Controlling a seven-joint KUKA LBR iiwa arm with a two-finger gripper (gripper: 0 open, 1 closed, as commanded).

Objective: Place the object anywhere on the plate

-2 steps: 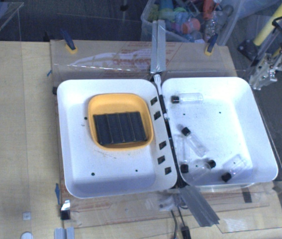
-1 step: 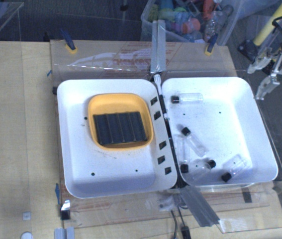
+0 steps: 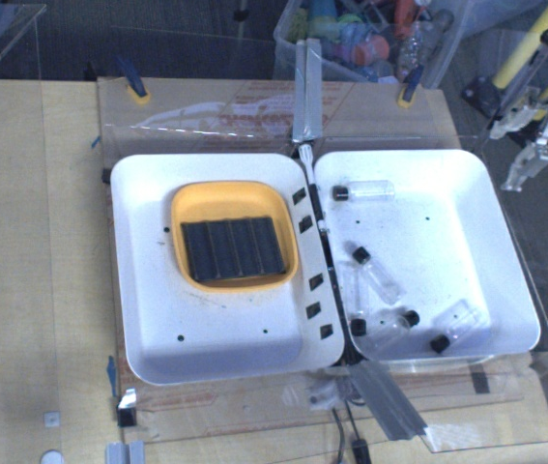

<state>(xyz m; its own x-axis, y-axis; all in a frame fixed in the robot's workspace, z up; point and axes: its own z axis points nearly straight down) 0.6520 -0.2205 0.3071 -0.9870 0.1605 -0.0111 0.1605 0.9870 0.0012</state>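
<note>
A yellow, rounded-square plastic plate (image 3: 233,201) is sitting in the left shallow white bin (image 3: 148,327), and a dark ribbed rectangular block (image 3: 233,249) is already lying flat across the plate's middle, well inside its rim. Judging by that, the placing looks finished for this object: it is resting on the plate and nothing is touching it.

In the right shallow white bin (image 3: 467,191), several small clear plastic vials with black caps are lying scattered: one (image 3: 362,191) near the top, one (image 3: 375,274) near the centre, and more along the lower edge (image 3: 452,325). Whether any of these is meant to go next I cannot tell.

The grey arm's pincer (image 3: 530,162) is hanging off beyond the right bin's upper right corner, above the wooden tabletop's (image 3: 32,259) far side, well apart from both bins. It is carrying nothing visible; whether it is apart or together I cannot tell at this size.
</note>
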